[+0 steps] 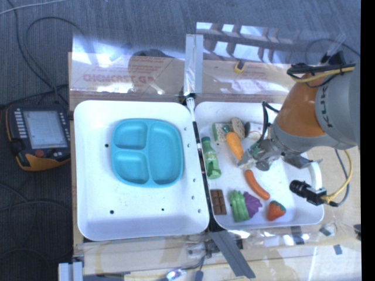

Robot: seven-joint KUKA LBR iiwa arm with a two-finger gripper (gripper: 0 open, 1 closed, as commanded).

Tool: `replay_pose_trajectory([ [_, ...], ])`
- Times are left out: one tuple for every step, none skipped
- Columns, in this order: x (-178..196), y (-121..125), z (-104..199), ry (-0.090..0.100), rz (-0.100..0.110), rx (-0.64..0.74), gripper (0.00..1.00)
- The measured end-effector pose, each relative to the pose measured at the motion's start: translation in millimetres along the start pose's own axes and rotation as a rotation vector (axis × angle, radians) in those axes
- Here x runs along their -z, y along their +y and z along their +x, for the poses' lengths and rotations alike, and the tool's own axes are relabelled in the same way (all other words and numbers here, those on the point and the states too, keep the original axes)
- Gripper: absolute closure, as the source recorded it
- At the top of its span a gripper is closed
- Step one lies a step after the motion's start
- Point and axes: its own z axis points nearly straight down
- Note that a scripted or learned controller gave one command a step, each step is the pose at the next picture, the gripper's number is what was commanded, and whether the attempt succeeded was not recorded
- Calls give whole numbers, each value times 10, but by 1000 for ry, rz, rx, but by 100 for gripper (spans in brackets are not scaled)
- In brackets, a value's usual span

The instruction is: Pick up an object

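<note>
The right bin holds several toy foods: an orange carrot, a red-orange chili, a green bottle, a brown chocolate bar, a green leafy piece, purple grapes, a strawberry and a small boxed item. My gripper hangs low in this bin, just right of the carrot and above the chili's upper end. The wrist hides its fingers.
The left bin carries a blue divided plate. A divider wall separates the two bins. A handheld pendant lies off the bench at the left. Cables run along the right bin's edge.
</note>
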Motion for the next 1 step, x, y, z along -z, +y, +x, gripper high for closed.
replay_pose_trajectory([
  [-18, -8, 2, 1, 3, 0, 0],
])
